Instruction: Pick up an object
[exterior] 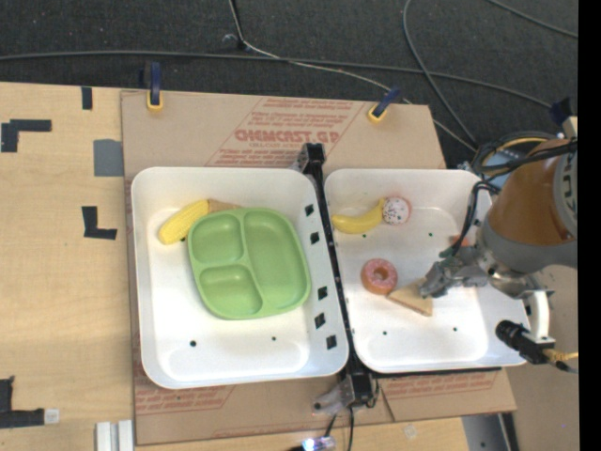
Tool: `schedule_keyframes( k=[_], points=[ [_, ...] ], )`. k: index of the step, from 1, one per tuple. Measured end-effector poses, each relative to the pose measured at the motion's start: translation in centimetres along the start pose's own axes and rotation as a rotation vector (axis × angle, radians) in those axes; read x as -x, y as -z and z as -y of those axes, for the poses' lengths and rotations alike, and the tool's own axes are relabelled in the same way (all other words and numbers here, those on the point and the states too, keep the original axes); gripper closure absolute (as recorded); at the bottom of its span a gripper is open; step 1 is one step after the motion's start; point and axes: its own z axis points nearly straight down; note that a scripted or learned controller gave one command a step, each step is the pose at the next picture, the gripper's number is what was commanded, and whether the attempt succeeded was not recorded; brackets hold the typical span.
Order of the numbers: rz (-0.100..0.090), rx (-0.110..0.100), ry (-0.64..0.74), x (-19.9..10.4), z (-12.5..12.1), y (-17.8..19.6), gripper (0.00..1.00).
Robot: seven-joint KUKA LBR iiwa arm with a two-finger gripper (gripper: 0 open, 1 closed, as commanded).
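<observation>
Partly hidden under the green tray (249,261), a tan piece peeks out; gripper (438,281) finger state unclear.

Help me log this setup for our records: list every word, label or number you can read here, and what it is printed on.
Red print on the cardboard sheet behind the two bins: several lines, all too blurred to read with confidence; the biggest line seems to begin "CHEM".
Red print on the cardboard edge in front of the right bin: too small to read.
I see nothing else lettered.
</observation>
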Motion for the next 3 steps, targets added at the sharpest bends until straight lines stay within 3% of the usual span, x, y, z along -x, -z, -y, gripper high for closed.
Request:
schedule_keyframes(
  k=[2, 3],
  points=[
    [0.003, 0.007, 0.000, -0.5, 0.6, 10.9, 1.00],
    [0.000, 0.003, 0.006, -6.1, -0.9, 11.7, 1.00]
  ],
)
